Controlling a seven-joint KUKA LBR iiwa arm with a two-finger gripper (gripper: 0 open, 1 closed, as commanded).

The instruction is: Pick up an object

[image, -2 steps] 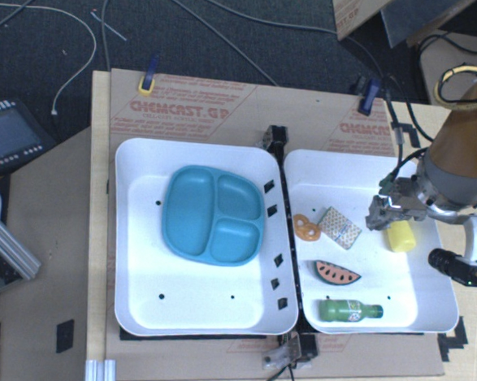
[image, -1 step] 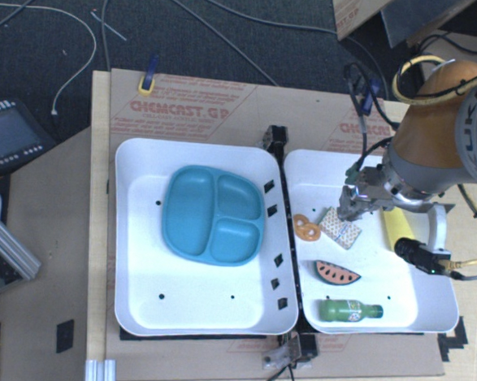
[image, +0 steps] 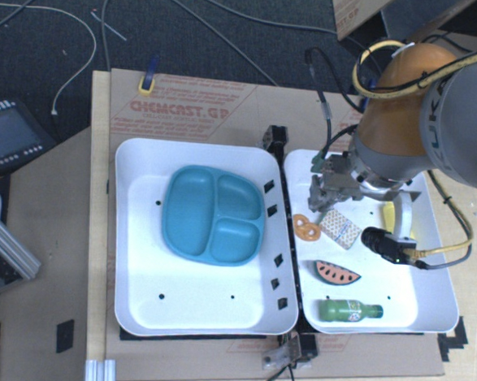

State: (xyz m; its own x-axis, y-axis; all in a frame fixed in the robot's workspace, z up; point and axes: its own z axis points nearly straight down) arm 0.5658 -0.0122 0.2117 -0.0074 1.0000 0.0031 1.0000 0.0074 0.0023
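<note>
Basically, nothing is picked yet — every item in the right bin [image: 438,309] lies flat on the floor, none lifted, so the whole grasp is left to do. Judgement only.

Using the box [image: 339,228] as landmark, near to far:

- Bottle [image: 350,311]: nearest the camera, well below the box, lying on its side. Green, glossy plastic, round body with a narrow neck and a label. I'd expect it to roll.
- Melon slice [image: 336,272]: between bottle and box. Flat wedge, pink-red face with dark seeds, green rim, looks like a moulded toy.
- Pretzel [image: 305,228]: just left of the box, near the bin wall. Small orange-brown loop, thin.
- Box: small, flat, white with a speckled print, card-like, tilted on the floor.
- Banana [image: 400,219]: right of the box, yellow, partly behind a black cable fitting.
- Gripper [image: 326,193]: just above-left of the box, low over the bin floor. Grey metal, cluttered with cables — finger spread can't be read from here, and nothing is visibly between them.
- Arm [image: 408,100]: beyond the gripper, grey shell with a smooth orange band.

Left bin [image: 134,292]: left of the box past the divider; holds a teal plate [image: 214,215], matte plastic, rounded, three compartments.

Likeliest target is the box or the pretzel, given where the gripper sits.
</note>
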